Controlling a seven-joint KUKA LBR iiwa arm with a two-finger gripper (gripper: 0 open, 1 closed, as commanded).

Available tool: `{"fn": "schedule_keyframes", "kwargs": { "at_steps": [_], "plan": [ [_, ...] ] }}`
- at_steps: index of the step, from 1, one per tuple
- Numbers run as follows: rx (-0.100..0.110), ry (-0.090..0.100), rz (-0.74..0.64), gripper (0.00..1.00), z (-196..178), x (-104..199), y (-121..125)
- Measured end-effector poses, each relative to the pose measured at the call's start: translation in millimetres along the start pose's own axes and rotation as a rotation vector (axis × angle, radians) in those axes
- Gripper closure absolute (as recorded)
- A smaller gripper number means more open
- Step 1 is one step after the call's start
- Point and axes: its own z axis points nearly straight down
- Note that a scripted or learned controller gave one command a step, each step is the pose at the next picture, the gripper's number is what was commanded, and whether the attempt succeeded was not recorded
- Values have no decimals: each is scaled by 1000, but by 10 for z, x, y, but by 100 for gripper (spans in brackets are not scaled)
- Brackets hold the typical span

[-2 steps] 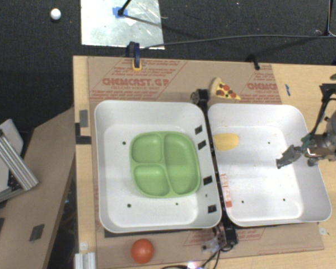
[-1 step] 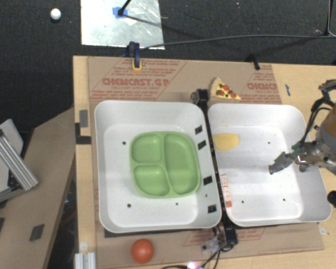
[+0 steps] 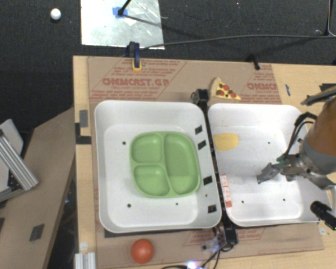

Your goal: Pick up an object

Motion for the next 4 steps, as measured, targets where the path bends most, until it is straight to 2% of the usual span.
{"fn": "schedule_keyframes", "kwargs": {
  "at_steps": [1,3,4],
  "plan": [
    [-6,-3,0,100,-137,-13,16],
    [-9,-4,-3,100,-923,-45,42],
    [-6,-1,-8,100,-879,523,179]
  ]
}}
